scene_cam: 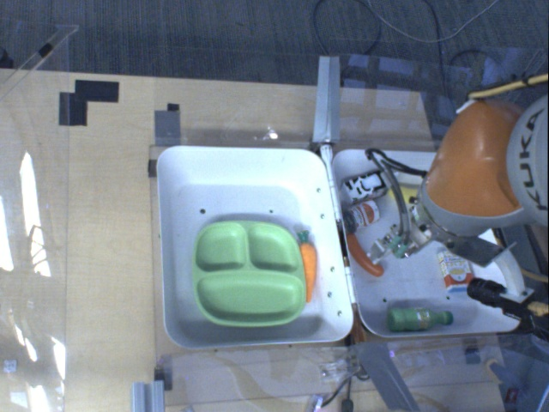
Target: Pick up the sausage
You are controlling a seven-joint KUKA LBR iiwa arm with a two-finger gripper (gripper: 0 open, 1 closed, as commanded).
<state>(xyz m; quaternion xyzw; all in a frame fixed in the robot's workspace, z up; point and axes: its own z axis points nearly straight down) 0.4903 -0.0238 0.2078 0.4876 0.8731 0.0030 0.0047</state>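
Claw (388,249) hovers just beside the small orange-red sausage (364,260) near right bin's (429,299) left wall; finger state unclear. Sausage likely light, smooth, slippery: pinch mid-length.

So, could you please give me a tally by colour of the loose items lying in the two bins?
Green: 2, the green tray and the green bottle
Orange or red: 2, the carrot and the sausage
White with a label: 2, the small can and the carton
Total: 6
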